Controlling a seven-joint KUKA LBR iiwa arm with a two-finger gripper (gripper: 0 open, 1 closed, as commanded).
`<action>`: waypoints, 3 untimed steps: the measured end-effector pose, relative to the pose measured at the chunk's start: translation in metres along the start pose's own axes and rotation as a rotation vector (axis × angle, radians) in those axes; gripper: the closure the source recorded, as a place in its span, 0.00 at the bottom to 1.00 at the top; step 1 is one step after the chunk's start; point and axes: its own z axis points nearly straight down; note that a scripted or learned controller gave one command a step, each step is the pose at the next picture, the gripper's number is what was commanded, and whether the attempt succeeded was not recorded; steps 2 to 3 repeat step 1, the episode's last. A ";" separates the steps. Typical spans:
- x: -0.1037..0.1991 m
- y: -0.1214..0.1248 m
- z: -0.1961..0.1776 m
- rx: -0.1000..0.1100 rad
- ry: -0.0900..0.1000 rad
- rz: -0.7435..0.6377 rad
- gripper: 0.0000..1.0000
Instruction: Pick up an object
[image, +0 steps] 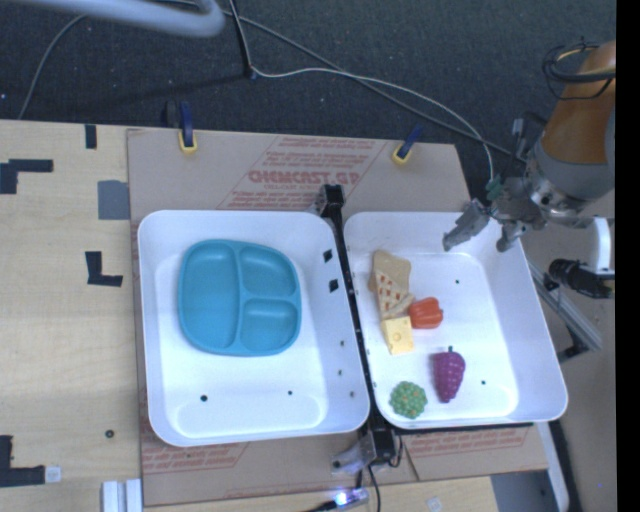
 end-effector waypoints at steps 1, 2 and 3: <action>0.001 0.000 -0.010 0.000 -0.001 -0.002 1.00; 0.001 0.000 -0.010 0.000 -0.001 -0.002 1.00; 0.001 0.000 -0.010 0.000 -0.001 -0.002 1.00</action>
